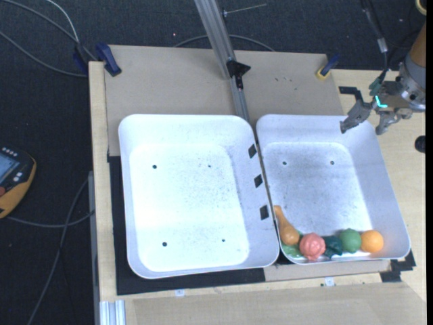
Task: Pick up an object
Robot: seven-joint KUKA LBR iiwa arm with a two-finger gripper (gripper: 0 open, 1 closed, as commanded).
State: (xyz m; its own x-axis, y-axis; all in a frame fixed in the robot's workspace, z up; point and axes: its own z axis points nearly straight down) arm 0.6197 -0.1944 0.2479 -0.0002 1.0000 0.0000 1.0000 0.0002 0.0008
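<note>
1. Your gripper (366, 119) hangs over the far right corner of the right bin (385, 181), jaws spread with nothing between them.
2. The objects lie well apart from it, along that bin's near edge: a carrot-like piece (286, 229), a pink ball (312, 246), a green ball (350, 239) and an orange ball (372, 241).
3. The left bin (135, 202) sits alongside on the surface (169, 80).

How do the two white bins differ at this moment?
The right bin holds a row of small toys along its near edge, among them a pink ball, a green ball and an orange ball; the left bin shows only a speckled floor. The gripper hangs over the right bin's far corner, well away from the left bin. Both are shallow and white with rounded corners.
</note>
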